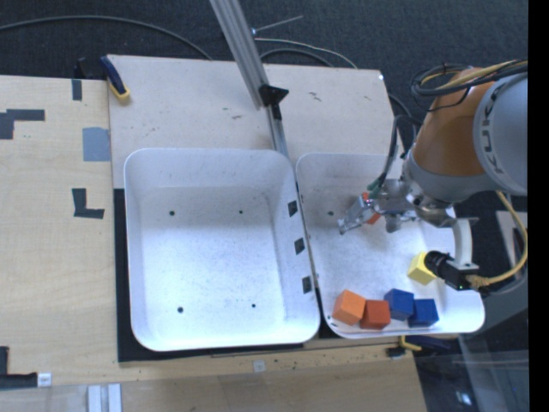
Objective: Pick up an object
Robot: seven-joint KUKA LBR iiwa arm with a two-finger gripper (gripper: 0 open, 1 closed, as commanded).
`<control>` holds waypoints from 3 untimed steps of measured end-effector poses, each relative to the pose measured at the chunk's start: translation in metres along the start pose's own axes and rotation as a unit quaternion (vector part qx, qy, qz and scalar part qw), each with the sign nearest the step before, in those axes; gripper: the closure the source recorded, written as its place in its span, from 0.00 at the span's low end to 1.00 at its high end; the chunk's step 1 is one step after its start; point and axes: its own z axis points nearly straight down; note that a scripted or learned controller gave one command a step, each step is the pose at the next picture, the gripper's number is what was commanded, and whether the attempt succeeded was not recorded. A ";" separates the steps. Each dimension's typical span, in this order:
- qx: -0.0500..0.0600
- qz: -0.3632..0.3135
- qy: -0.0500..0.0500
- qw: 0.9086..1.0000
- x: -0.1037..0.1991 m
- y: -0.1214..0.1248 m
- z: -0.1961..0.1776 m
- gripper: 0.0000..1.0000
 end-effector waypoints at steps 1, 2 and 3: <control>0.003 0.002 -0.001 1.000 -0.049 0.028 0.083 0.00; -0.002 -0.001 0.000 1.000 -0.024 0.081 0.101 0.00; 0.000 -0.001 -0.001 1.000 -0.026 0.079 0.091 1.00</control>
